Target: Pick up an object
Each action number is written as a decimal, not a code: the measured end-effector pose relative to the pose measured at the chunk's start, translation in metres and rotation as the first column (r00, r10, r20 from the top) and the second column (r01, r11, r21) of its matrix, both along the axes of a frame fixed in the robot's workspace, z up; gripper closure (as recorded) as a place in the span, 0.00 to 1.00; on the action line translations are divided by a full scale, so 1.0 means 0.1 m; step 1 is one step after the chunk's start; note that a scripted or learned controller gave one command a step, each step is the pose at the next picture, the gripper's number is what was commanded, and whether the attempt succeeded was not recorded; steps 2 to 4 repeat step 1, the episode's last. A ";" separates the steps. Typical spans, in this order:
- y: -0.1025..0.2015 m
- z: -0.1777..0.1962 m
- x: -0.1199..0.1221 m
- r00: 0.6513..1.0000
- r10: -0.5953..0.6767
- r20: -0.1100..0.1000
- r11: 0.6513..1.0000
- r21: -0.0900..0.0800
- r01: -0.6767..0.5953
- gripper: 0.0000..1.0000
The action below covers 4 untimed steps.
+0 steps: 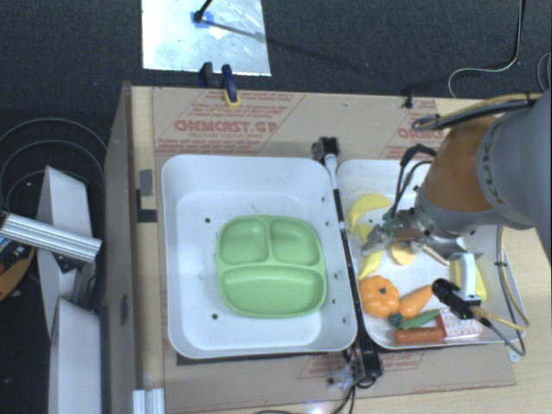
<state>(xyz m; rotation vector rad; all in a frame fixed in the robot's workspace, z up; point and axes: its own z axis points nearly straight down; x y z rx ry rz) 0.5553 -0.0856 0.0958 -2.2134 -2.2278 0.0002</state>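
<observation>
Hand (385, 231) sits low in the right bin (496, 339), over yellow pieces (369, 207) near the bin's left wall; how it is set cannot be told. A small pumpkin (379, 296), carrot (415, 300) and sausage (417, 336) lie toward the front edge. "CHEMCAST GP" is printed on the worktop (226, 127) sheet. A green divided plate (272, 266) rests in the left bin (185, 231).

Orange pumpkin (379, 296) upright in the right bin (496, 339), carrot (415, 301) beside it — yellow pieces (369, 207) (banana-like) behind.

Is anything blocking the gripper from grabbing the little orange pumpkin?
Nothing visible sits between them. The gripper hangs over the yellow pieces in the right bin, and the pumpkin lies just below it in the picture, uncovered on top.
</observation>
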 end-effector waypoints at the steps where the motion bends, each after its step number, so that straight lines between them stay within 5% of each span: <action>1: -0.01 0.13 0.01 1.000 -0.002 0.004 1.000 0.000 0.002 1.00; 4: -0.01 0.13 0.01 1.000 -0.002 0.004 1.000 0.000 0.002 1.00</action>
